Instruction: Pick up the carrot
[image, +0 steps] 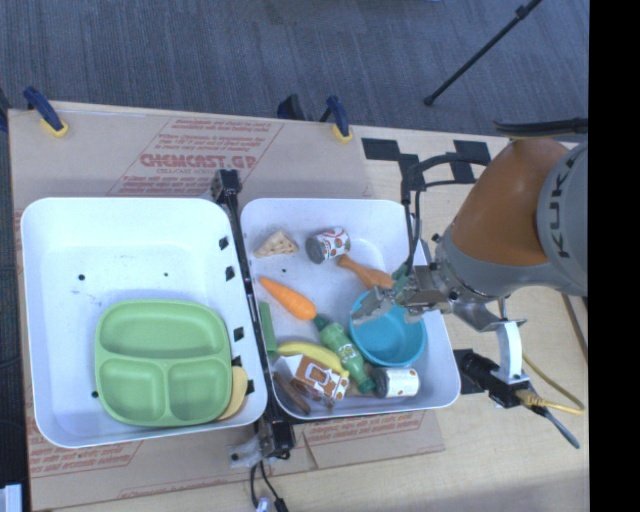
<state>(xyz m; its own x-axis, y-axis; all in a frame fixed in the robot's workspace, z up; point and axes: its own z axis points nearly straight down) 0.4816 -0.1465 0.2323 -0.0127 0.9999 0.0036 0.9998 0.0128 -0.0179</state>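
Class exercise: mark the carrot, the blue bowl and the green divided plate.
carrot (288, 298): camera view, middle of its orange body.
blue bowl (392, 342): camera view, inner floor.
green divided plate (160, 340): camera view, top compartment.

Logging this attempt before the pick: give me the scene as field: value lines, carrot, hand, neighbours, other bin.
target: carrot, lying flat on the floor of the right bin, left of middle
hand: hand over the right side of the same bin, above the blue bowl
hand to carrot: apart, carrot lies to its left in the camera view
near carrot: banana and green bottle below it, cheese wedge above it
left bin: green divided plate
grasp: none on carrot
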